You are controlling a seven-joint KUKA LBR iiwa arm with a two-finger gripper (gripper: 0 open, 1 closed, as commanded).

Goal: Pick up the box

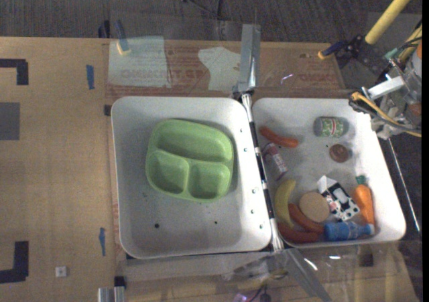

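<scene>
The approach has hardly begun — the small black-and-white patterned cardboard box lies in the right white bin, between the round tan disc and the orange carrot, while the gripper, half cut off, must descend over it; its state I cannot tell.

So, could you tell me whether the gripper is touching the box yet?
Apart. The camera view shows the gripper at the right bin's upper right rim, with bare floor before the box.
</scene>
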